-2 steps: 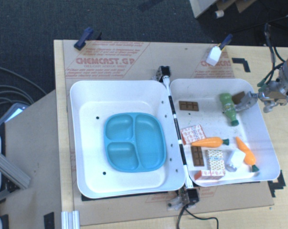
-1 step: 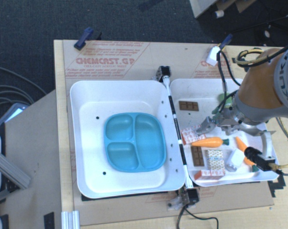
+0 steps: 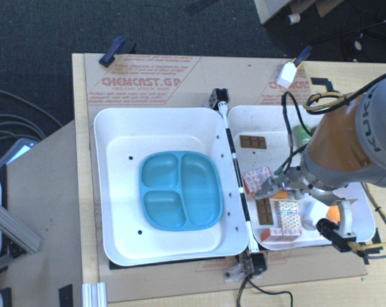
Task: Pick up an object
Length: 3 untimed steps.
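In the right bin (image 3: 257, 115), small packaged goods lie clustered near the dividing wall: a red-and-white wrapped packet (image 3: 257, 178), a dark brown chocolate-like bar (image 3: 264, 211) just below it, and a checkered red-and-white packet (image 3: 289, 219) beside the bar toward the bin's near edge. A second brown bar (image 3: 252, 142) lies apart from them, farther back on the bin floor. The gripper (image 3: 274, 188) of the grey-and-orange arm (image 3: 346, 139) sits low over this cluster, just beside the red-and-white wrapped packet and above the dark bar; whether its fingers are spread or closed, or touching any item, cannot be told from this angle, since the wrist covers them. An orange object (image 3: 333, 213) and a green object (image 3: 301, 133) peek out from behind the arm, possibly toy food, though too little of each shows to be sure. The left bin (image 3: 109, 171) holds a blue divided tray (image 3: 181, 190) with three compartments, lying flat at its centre. Both bins rest on a brown board printed with red lettering (image 3: 141, 82).
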Motion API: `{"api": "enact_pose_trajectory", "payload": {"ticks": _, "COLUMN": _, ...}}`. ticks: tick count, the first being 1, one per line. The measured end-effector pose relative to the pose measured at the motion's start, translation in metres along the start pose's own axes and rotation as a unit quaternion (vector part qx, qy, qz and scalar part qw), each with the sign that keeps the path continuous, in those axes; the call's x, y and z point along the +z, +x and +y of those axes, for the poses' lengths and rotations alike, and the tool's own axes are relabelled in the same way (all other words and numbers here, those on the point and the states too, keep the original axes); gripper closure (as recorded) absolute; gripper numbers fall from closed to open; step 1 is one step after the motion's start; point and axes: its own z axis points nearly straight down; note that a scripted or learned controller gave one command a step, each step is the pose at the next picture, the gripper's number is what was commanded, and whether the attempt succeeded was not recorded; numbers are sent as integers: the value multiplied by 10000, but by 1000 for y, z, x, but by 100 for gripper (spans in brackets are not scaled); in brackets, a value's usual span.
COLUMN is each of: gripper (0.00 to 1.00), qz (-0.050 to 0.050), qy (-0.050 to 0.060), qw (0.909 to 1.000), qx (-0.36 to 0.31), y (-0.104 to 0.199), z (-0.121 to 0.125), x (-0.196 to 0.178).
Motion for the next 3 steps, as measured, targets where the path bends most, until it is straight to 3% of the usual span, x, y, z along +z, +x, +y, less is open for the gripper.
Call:
{"api": "enact_pose_trajectory", "payload": {"ticks": 2, "gripper": 0, "qz": -8, "qy": -21, "qw": 10000, "qx": -7, "y": -4, "z": 24, "x": 14}}
{"api": "enact_pose_trajectory", "payload": {"ticks": 3, "gripper": 0, "qz": 0, "qy": -6, "qw": 10000, "qx": -1, "y": -3, "z": -5, "x": 14}}
